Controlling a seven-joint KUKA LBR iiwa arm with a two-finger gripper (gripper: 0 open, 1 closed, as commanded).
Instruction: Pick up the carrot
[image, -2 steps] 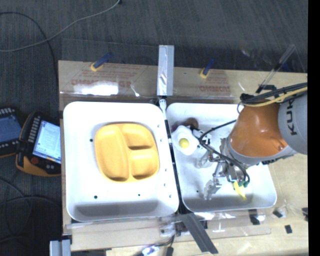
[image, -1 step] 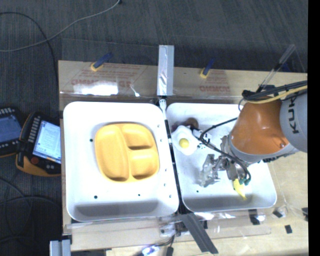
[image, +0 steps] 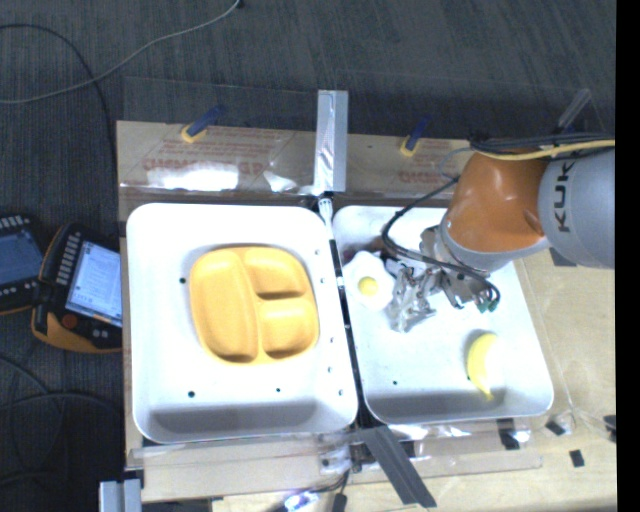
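My gripper (image: 410, 308) hangs over the middle of the right bin (image: 520, 395), just right of a white fried-egg toy with a yellow yolk (image: 367, 284). Its metal tip is low above the bin's white floor, and I see nothing caught in it. The arm's orange band (image: 495, 205) sits above it and covers the bin's upper right part. A yellow banana-like piece (image: 482, 362) lies toward the bin's lower right, apart from the gripper.
The left bin (image: 160, 400) holds a yellow divided plate (image: 255, 303). A ridge between the two bins (image: 343, 330) runs just left of the egg toy. A handheld controller (image: 80, 290) lies off the bench at the left.
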